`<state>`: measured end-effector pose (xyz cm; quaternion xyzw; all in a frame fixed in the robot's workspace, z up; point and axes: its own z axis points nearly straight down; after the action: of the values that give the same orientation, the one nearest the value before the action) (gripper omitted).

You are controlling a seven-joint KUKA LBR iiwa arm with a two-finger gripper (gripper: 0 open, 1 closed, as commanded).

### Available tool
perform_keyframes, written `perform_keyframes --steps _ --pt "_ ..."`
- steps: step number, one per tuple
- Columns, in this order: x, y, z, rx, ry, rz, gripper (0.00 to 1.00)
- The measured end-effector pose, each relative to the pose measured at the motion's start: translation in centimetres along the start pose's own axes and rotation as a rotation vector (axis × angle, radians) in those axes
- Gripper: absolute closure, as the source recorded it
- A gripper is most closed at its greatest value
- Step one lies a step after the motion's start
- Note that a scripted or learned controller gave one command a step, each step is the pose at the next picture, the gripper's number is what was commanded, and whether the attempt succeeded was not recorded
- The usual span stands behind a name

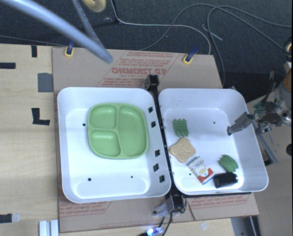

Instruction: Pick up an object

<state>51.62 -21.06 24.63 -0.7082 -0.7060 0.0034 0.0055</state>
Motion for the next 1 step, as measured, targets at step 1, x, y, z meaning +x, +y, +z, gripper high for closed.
perform_keyframes --steps 1 --pt "0.04 0.24 -0.65 -0.012 -0.003 -0.004 0.0"
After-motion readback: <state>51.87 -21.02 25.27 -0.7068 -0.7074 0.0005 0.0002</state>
